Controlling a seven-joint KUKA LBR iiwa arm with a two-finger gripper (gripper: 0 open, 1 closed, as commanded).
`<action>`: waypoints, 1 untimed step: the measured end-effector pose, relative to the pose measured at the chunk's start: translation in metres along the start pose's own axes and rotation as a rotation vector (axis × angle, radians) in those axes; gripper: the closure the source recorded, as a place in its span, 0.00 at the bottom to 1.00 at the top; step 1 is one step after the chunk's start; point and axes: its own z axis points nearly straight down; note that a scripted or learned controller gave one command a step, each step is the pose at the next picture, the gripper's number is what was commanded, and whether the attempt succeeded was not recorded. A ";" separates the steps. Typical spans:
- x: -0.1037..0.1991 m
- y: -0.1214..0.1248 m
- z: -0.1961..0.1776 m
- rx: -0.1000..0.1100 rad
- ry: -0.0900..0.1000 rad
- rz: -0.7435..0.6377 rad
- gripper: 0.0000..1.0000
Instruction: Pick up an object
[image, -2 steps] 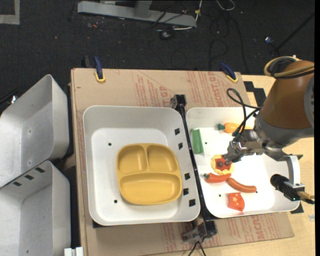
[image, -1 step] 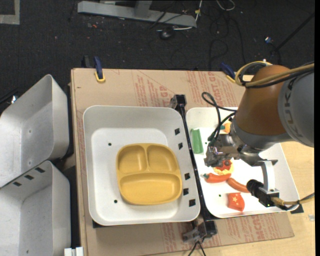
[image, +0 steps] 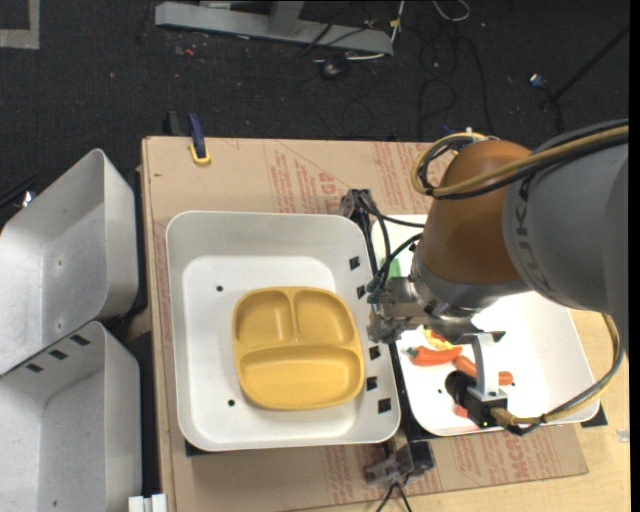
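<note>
A yellow divided plate (image: 298, 348) lies flat in the middle of the left bin (image: 200, 250). In the right bin (image: 560, 350) a small orange-red piece (image: 434, 356) lies near the left wall, with another small orange bit (image: 505, 378) to its right. My gripper (image: 428, 332) hangs low over the left side of the right bin, just above the orange-red piece. The bulky grey and orange wrist covers most of it from above. Nothing shows as held.
The arm hides most of the right bin's floor. A green bit (image: 394, 268) peeks out beside the divider between the bins. Cables run along that divider. Two white tilted trays (image: 60, 260) stand off the bench at left.
</note>
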 end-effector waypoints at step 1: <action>0.048 0.002 0.001 -0.002 -0.001 0.001 1.00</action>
